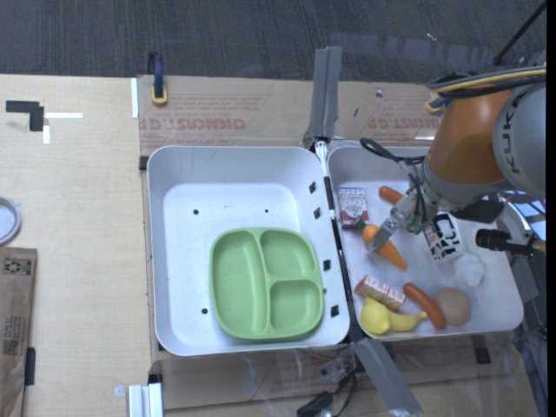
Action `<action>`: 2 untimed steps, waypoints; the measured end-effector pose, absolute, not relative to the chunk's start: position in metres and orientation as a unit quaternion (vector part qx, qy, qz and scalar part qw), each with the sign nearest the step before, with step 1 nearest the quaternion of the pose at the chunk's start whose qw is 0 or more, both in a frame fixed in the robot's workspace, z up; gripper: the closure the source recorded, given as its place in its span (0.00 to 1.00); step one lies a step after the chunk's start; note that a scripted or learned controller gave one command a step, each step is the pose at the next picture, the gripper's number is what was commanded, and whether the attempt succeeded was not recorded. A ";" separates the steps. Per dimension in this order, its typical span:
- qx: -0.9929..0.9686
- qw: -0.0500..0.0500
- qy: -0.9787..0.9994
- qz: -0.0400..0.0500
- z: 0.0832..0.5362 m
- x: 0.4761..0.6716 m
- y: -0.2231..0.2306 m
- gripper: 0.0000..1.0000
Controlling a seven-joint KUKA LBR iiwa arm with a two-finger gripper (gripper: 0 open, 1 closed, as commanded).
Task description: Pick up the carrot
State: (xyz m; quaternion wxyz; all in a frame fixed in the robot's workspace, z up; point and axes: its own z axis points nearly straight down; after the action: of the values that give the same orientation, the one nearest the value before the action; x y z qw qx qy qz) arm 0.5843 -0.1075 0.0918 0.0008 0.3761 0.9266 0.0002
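Note:
The carrot (392,252) is small and orange, and it lies in the middle of the right bin (502,320) with its thin end pointing to the lower right. My gripper (381,238) reaches down from the right and sits right on the carrot, covering its middle. The carrot's thick end shows to the left of the gripper and its tip below it. The carrot rests on the bin floor. The grey arm with its orange band (465,146) hangs over the bin's upper right part.
Around the carrot lie a red packet (352,205), a red-orange piece (391,194), a white bottle (443,235), a snack box (380,291), a sausage (424,305), a brown ball (453,304) and a yellow banana (387,320). The left bin (174,233) holds a green divided plate (267,282).

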 end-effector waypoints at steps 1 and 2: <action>0.379 0.002 0.926 0.001 0.102 0.585 -0.109 1.00; 0.376 0.001 0.927 0.000 0.228 0.575 -0.071 1.00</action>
State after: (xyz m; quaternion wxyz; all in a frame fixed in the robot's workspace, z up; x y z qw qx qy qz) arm 0.5751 -0.0712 0.2275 0.0012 0.3758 0.9267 0.0000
